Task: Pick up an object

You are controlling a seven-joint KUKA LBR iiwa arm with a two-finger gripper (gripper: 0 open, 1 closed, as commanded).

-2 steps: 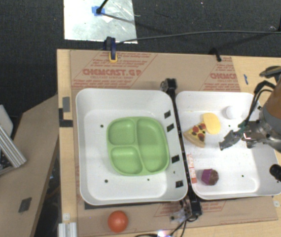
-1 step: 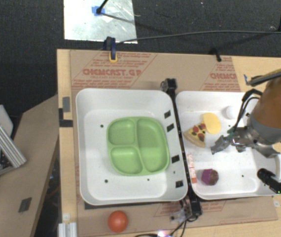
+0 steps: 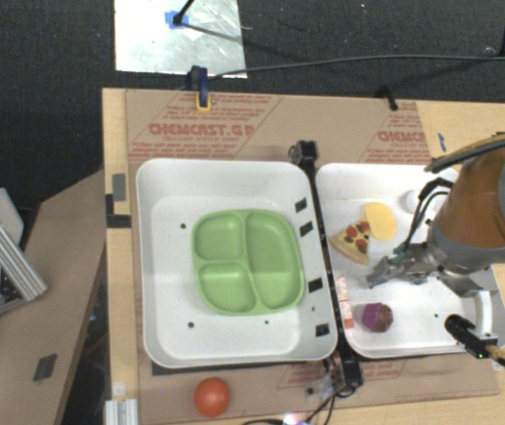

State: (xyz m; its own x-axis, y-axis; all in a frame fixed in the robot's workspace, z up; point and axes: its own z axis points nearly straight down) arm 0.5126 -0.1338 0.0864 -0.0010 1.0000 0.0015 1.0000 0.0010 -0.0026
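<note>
robotics lab bench indicated: two white bins (image 3: 235,180) set on paper-masked chemcast sheet (image 3: 204,129), clamp (image 3: 199,87) at edge, cables (image 3: 368,60) strung over black backdrop, aluminium extrusion (image 3: 4,251) at left.

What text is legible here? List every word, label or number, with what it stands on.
"CHEMCAST GP", red print, on the brown protective sheet covering the bench, behind the left bin.
The same red print repeats behind the right bin, cut off and too slanted to read fully.
Smaller red lines under each: too small to read.
</note>
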